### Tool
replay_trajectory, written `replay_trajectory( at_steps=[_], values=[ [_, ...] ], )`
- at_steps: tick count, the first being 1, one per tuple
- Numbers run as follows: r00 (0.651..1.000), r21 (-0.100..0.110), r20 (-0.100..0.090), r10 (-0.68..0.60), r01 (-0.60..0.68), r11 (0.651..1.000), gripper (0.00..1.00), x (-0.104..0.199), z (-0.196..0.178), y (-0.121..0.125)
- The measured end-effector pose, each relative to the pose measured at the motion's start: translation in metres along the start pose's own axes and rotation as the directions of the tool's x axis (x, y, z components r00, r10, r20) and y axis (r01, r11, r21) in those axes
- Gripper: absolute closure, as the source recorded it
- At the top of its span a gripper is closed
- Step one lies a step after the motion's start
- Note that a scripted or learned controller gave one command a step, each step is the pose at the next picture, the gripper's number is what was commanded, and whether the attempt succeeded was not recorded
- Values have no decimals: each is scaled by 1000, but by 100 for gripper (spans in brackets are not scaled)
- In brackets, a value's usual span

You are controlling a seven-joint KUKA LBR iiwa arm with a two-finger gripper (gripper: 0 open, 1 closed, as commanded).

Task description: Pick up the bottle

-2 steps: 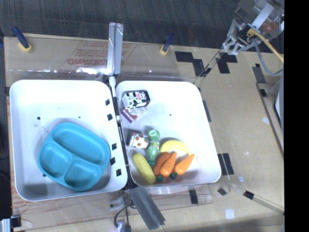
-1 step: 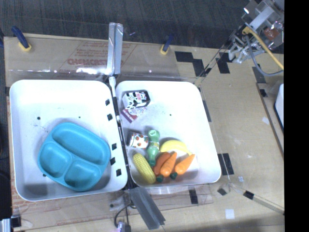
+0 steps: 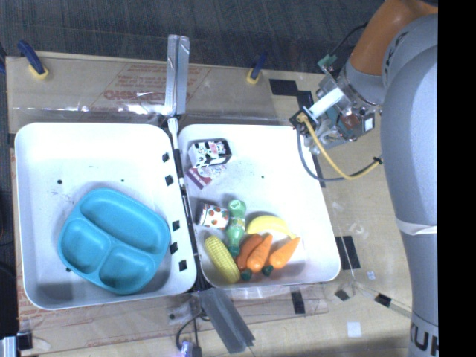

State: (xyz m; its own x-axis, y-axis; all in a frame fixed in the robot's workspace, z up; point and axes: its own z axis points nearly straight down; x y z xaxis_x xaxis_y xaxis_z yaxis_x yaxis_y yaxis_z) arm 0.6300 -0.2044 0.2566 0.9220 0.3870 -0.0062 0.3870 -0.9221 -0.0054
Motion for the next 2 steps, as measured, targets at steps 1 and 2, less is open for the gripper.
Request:
replay_trajectory(
  at_steps=[1, 2],
  values=[
    [1000, -1, -1, 0, 0, 1000, 0, 0, -1, 0],
    [999, -1, 0, 48, -48, 999, 0, 25, 120, -50]
  ],
)
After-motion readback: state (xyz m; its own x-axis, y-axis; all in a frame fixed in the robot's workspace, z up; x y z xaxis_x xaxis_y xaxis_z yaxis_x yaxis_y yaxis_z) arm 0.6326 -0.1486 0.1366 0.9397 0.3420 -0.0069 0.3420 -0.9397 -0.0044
